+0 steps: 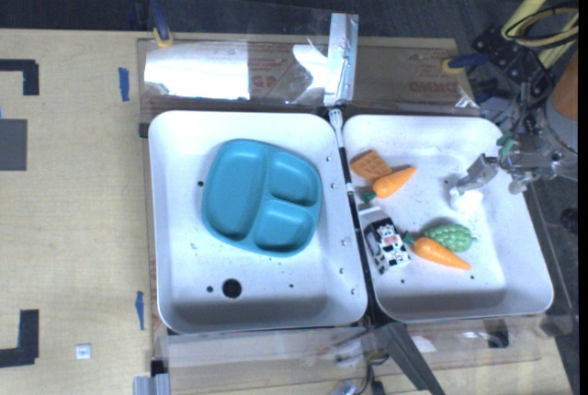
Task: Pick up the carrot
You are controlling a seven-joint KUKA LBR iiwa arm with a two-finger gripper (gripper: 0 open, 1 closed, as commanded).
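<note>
While the gripper (487, 171) hovers, fingers' state unclear, the right bin (524, 292) holds two carrots (393, 182) (441, 253), perhaps a cracker (369, 164), and a green toy (451, 235).

You see two white bins (514, 292), a blue plate (260, 196), two orange carrots (441, 253), a green knobbly piece (452, 235), a black-and-white cow (390, 244), an orange-brown cracker (370, 164).

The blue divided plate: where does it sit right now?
In the camera view, the blue divided plate lies in the left bin, near its middle, with a small black disc below it.
</note>
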